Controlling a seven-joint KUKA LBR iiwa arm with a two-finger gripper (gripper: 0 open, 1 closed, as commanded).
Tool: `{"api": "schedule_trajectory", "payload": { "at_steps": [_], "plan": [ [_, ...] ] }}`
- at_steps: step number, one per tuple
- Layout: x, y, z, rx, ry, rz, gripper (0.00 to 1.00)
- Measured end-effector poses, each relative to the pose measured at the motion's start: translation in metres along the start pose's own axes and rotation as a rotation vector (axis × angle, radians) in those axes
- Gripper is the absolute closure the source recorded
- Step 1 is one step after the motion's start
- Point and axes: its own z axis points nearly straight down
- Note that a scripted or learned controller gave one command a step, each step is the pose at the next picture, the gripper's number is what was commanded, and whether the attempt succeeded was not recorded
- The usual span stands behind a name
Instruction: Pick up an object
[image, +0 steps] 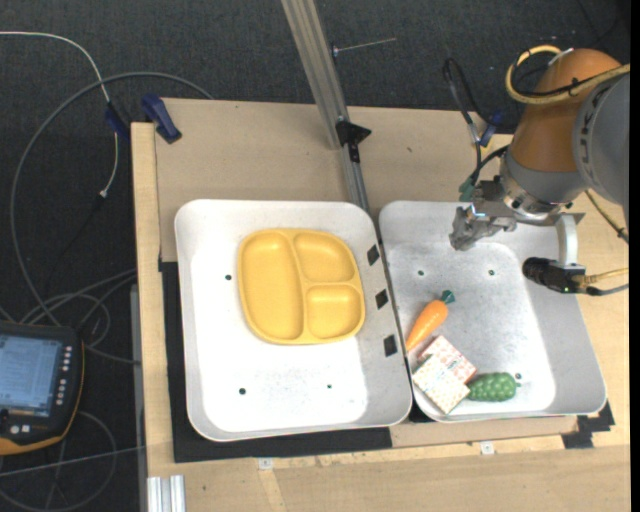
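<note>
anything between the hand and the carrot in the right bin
No. In the camera view, the stretch from the hand down to the carrot is bare white floor of the right bin.

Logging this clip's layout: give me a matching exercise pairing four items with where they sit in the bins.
Things:
1. yellow divided plate
2. toy carrot
3. green toy vegetable
4. gripper

Places:
A. right bin, near front edge
B. over right bin's far end
C. left bin
D. right bin, by its left wall

Pairs: 1-C, 2-D, 3-A, 4-B
</note>
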Motion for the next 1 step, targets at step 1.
{"api": "schedule_trajectory", "payload": {
  "at_steps": [1],
  "plan": [
    [-0.0042,-0.0014,-0.0458,-0.001,-0.001,0.001,1.0]
  ]
}}
